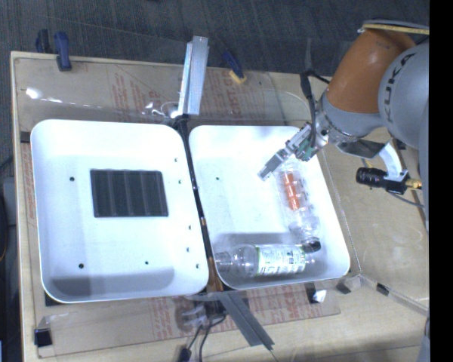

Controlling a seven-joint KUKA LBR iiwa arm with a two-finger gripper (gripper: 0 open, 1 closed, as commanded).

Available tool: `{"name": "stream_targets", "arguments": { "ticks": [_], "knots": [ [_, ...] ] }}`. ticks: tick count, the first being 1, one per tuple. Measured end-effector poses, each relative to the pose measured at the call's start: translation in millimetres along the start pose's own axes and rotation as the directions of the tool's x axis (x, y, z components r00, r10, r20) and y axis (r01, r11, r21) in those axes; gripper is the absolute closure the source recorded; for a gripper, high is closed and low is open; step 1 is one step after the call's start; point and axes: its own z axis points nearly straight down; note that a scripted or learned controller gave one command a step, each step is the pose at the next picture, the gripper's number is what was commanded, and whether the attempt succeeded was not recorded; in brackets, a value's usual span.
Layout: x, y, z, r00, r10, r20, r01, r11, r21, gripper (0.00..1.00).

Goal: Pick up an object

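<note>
I see the gripper (275,164) over the right bin (230,145), nothing between its fingers, opening unclear – orange bottle (294,194) just at its 5 o'clock, green bottle (266,259) along the bin's 6 o'clock wall

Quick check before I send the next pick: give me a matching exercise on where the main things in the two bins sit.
Things:
1. dark panel
2. orange-label bottle
3. green-label bottle
4. gripper

Places:
A. lying along the right bin's near wall
B. above the right bin, at its far right part
C. flat in the left bin
D. by the right bin's right wall, lying lengthwise

Pairs: 1-C, 2-D, 3-A, 4-B
</note>
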Motion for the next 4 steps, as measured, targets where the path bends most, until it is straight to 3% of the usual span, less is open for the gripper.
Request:
{"name": "stream_targets", "arguments": {
  "ticks": [1,2,3,4],
  "knots": [
    [53.1,-29.5,60.3,1.0,0.025,0.0,-0.025,1.0,0.0,0.0],
    [24.6,-38.4,-0.6,0.995,0.1,0.003,-0.1,0.995,-0.002,0.0],
    [12.3,-19.5,33.4,0.998,0.055,0.002,-0.055,0.998,-0.001,0.0],
    [4.9,-11.2,18.6,0.988,0.152,0.002,-0.152,0.988,-0.001,0.0]
  ]
}}
